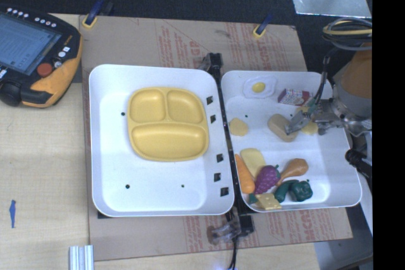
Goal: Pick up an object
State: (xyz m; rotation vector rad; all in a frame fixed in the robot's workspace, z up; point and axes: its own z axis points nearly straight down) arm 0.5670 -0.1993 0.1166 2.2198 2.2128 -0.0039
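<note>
The right white bin (329, 161) holds several toy foods. A tan bread-like piece (279, 126) lies in its middle, and a small yellow piece (311, 129) sits just right of it. My gripper (304, 123) hangs low over these two, reaching in from the right with its tip against the tan piece's right edge. A fried egg (258, 87) and a small red-and-white box (292, 96) lie at the bin's far side. Nothing is visibly lifted.
The bin's near side holds a carrot (244, 175), purple grapes (266, 178), a drumstick (295, 167), green vegetables (296, 190) and a pale yellow slice (252, 159). A yellow divided plate (168, 122) sits in the left bin (107, 186). A teach pendant (35, 63) lies far left.
</note>
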